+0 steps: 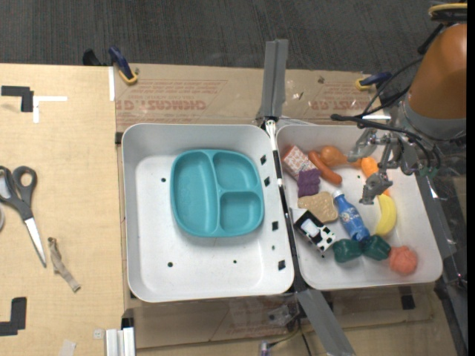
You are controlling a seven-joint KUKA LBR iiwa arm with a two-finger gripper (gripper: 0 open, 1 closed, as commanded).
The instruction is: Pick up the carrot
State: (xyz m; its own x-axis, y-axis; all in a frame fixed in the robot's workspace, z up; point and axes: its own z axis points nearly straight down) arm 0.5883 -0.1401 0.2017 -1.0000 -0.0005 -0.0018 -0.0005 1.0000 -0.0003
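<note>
carrot (pixel 326 166) was seen left of the gripper (pixel 373 188), long axis diagonal; fingers' spread could not be told.

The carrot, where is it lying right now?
The carrot lies in the right bin, near its back wall, between the pink block and the gripper.
</note>
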